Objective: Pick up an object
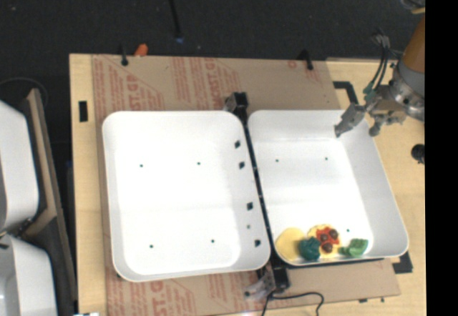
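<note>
A cluster of small soft toys — teal [309,249], red [327,235], green [354,247] — on a pale yellow disc [286,242] sits untouched in the right white bin's [300,179] near corner; the gripper [362,122], fingers spread and empty, hovers at the far rim, well apart. Picking is not yet begun.

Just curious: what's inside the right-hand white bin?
In the right bin, small objects cluster at its near edge: a pale yellow piece, teal, red, green. Anything beneath them is hidden.

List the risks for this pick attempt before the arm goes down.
1. The objects huddle in the right bin's near corner, so its wall may block the fingers.
2. They touch one another; closing may grab several or push them apart.
3. The gripper sits at the far rim, so it faces a long reach.
</note>
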Robot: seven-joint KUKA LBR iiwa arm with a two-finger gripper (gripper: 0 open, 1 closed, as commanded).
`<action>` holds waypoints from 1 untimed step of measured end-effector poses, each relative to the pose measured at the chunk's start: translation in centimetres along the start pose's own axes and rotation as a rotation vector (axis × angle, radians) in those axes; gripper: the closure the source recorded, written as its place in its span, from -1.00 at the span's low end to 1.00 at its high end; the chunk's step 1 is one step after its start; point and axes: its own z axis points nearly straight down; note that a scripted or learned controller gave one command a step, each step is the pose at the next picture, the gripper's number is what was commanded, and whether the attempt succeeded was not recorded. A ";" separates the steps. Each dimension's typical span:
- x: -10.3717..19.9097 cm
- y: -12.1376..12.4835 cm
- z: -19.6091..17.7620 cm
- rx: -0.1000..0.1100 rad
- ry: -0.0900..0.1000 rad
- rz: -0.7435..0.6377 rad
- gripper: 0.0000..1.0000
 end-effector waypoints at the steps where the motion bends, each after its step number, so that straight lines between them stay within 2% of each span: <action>1: 0.7 -0.7 4.8 0.004 0.001 0.000 -1.00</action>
